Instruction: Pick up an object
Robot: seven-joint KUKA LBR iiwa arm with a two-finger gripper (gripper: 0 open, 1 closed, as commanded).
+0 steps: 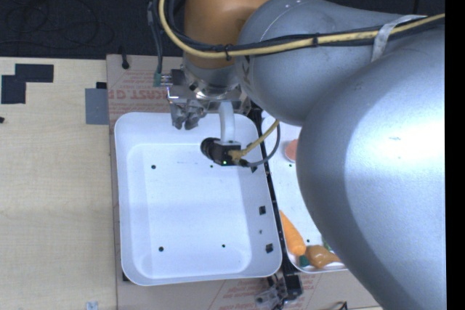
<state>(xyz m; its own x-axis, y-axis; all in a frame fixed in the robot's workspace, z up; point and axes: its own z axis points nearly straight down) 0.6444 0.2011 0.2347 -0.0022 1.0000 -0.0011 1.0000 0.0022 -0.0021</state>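
Tool (186, 117), fingers' state impossible to tell, hangs over the left bin's (138, 265) far edge, while an orange carrot (292, 234) lies in the right bin (285, 134).

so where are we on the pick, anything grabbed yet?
Nothing looks picked. In hand: the gripper hangs over the left bin's far edge with nothing visible between its fingers. Left: the whole grasp; orange objects lie in the right bin, mostly hidden by the arm.
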